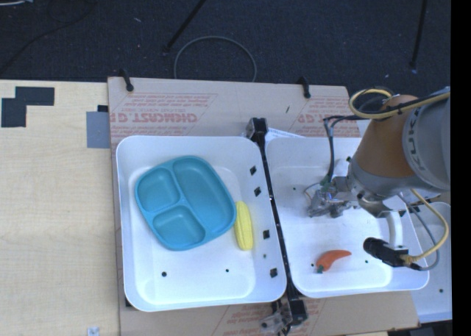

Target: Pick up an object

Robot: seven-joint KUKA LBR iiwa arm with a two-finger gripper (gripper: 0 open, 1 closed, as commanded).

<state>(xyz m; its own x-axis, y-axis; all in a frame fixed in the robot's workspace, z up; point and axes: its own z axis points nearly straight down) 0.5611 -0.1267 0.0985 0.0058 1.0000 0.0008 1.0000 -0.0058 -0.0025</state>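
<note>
An orange carrot-shaped toy [333,258] with a green tip lies near the front of the right bin [298,158]. My gripper [321,203] hangs over the middle of that bin, behind and a little left of the carrot, apart from it. Nothing shows between its fingers. In the left bin [132,165] a blue three-compartment plate [184,201] lies flat. A yellow corn cob [243,225] rests beside the plate's right edge.
A black divider strip [266,209] runs between the two bins. The arm's grey and orange body [401,147] covers the right bin's far right side. Cardboard [191,106] lies behind the bins, and a pale wooden bench top [51,209] stretches to the left.
</note>
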